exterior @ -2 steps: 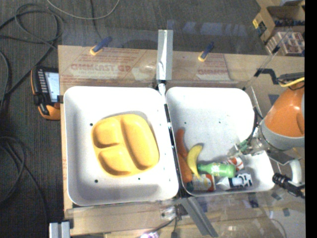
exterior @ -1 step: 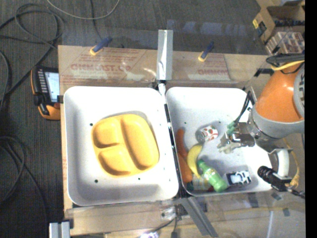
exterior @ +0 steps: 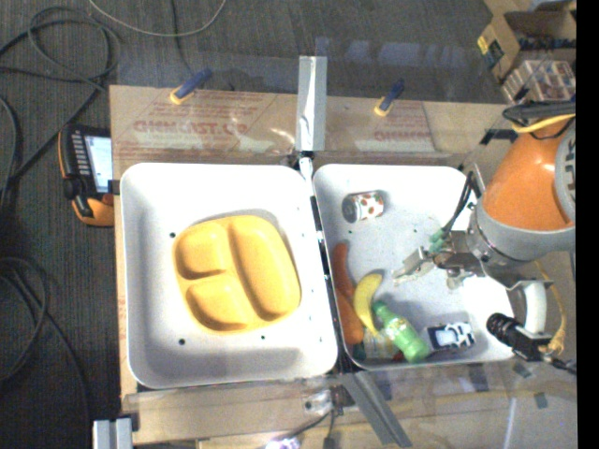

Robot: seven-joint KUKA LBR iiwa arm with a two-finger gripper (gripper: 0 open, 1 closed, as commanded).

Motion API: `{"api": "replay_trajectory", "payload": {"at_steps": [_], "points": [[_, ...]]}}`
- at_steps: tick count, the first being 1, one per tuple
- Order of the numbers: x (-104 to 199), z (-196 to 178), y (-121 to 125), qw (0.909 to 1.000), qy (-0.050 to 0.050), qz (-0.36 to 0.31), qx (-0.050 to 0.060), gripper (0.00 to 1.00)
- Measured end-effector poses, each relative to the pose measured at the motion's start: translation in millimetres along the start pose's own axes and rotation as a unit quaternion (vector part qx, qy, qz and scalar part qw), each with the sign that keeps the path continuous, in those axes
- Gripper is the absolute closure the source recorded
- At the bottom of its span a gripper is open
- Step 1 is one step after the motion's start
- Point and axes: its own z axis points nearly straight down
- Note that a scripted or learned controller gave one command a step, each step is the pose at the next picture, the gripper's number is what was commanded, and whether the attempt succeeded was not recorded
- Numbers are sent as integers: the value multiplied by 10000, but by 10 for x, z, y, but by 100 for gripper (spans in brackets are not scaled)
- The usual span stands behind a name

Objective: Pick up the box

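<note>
The box (exterior: 451,336) is small and dark with white print, lying flat near the front edge of the right bin (exterior: 412,190). My gripper (exterior: 423,257) hovers over the middle of that bin, up and to the left of the box and apart from it. Its two fingers point left and stand spread open, with nothing between them. The grey arm with its orange band (exterior: 529,195) comes in from the right.
A green bottle (exterior: 401,333) lies just left of the box, beside a banana (exterior: 366,297) and a carrot (exterior: 347,297) along the bin's left wall. A small can (exterior: 364,206) lies at the back. The left bin (exterior: 150,344) holds a yellow divided plate (exterior: 238,271).
</note>
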Motion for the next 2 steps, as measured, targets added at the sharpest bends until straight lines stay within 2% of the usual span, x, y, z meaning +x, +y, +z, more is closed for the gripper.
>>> {"api": "replay_trajectory", "payload": {"at_steps": [1,2], "points": [[0,0,0,10000,0,0,0,0],[516,82,597,9962,-12,-870,2,0]]}}
